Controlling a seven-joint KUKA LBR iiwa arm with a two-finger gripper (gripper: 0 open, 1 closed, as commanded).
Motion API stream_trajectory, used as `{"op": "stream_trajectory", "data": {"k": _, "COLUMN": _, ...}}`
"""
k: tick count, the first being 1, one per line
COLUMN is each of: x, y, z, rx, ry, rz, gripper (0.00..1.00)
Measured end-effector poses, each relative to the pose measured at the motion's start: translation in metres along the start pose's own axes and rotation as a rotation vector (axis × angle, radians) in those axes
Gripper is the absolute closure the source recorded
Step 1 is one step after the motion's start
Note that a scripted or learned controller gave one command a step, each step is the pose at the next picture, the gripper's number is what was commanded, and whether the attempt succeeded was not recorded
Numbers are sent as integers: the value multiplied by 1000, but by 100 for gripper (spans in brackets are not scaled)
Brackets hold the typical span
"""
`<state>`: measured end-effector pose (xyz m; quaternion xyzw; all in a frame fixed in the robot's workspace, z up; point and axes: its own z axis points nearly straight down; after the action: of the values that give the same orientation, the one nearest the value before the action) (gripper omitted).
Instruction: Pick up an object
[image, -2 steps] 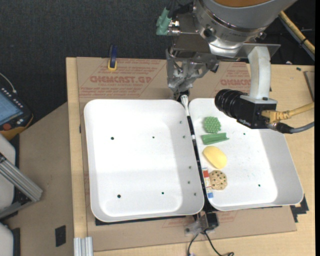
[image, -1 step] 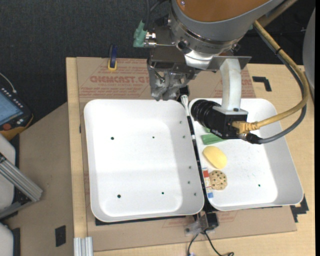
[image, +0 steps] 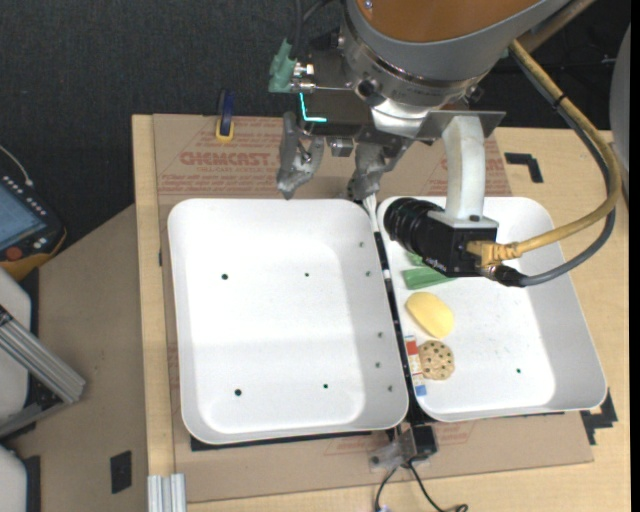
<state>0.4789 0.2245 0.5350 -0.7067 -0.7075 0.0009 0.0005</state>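
My gripper (image: 328, 178) hangs above the far rim of the left bin (image: 270, 320), near the divide between the two bins. Its two grey fingers (image: 296, 165) stand apart, open, with nothing between them. In the right bin (image: 520, 340), along its left side, lie a yellow oval object (image: 430, 313), a round tan cookie-like object with dark dots (image: 435, 359) and a green flat piece (image: 425, 276), partly under the black camera unit (image: 435, 238) mounted on the arm.
The arm's grey and orange body (image: 430, 40) covers the top middle. A yellow cable (image: 570, 220) loops over the right bin's far side. A yellow and blue clip (image: 226, 120) sits on the cardboard base behind the left bin.
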Motion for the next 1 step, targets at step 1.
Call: {"op": "stream_trajectory", "data": {"k": 1, "x": -1, "y": 47, "z": 42, "rx": 3, "ry": -2, "rz": 5, "gripper": 0}}
